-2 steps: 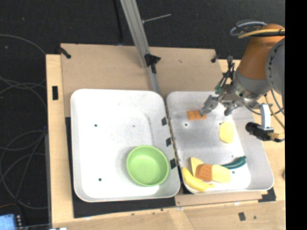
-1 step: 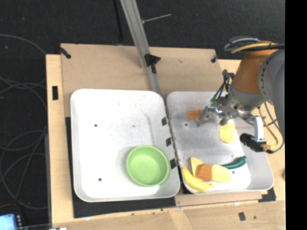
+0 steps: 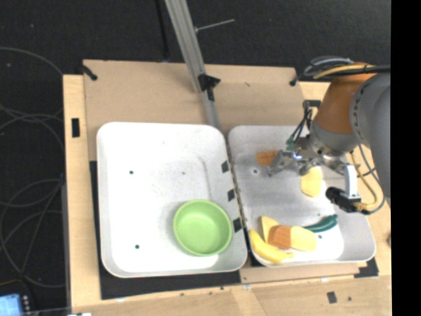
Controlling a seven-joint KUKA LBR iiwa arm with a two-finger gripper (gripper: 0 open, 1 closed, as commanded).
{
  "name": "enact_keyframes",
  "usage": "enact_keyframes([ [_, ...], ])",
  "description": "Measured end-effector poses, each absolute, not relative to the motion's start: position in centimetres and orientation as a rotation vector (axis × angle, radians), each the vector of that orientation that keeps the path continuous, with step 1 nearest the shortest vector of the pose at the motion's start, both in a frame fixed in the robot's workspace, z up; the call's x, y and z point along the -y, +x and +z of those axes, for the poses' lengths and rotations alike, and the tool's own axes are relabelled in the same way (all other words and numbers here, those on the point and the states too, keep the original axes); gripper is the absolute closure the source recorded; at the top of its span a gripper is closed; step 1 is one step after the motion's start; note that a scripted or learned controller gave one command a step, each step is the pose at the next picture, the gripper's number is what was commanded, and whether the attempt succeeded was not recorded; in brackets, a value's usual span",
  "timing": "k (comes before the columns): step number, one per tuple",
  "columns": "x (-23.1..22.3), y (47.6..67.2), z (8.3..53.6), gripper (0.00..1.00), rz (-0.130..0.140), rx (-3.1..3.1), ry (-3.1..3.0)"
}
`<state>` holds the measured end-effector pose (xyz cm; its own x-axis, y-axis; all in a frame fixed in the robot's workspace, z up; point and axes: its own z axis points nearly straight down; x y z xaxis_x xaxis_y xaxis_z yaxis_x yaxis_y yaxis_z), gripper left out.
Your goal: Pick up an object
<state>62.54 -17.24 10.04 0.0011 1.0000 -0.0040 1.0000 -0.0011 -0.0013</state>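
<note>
My gripper (image 3: 287, 170) hangs low over the upper middle of the right bin (image 3: 250, 143), below the orange-banded wrist. Its fingers are spread and the gap between them holds nothing. A small orange-brown block (image 3: 266, 157) lies just left of the gripper, close to the left fingertip. Just below and to the right of the gripper lies a pale yellow lump (image 3: 312, 183). At the bin's front sit a banana (image 3: 264, 249), an orange-brown piece (image 3: 280, 236) on yellow pieces (image 3: 304, 239), and a dark green curved item (image 3: 323, 225).
A light green bowl (image 3: 202, 227) sits at the front right of the left bin (image 3: 131, 150). A slanted metal pole (image 3: 187, 38) rises from behind the bins. The divider (image 3: 232, 183) between the bins runs close to the gripper's left.
</note>
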Motion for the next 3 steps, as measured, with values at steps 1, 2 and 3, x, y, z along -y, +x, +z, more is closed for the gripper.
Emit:
enact_keyframes([
  [1,17.3,62.7,11.3,1.00,0.001,-2.215,2.220],
  [2,17.8,62.4,17.6,1.00,0.007,-2.216,2.219],
  [3,18.5,63.4,23.5,1.00,0.007,-2.219,2.213],
])
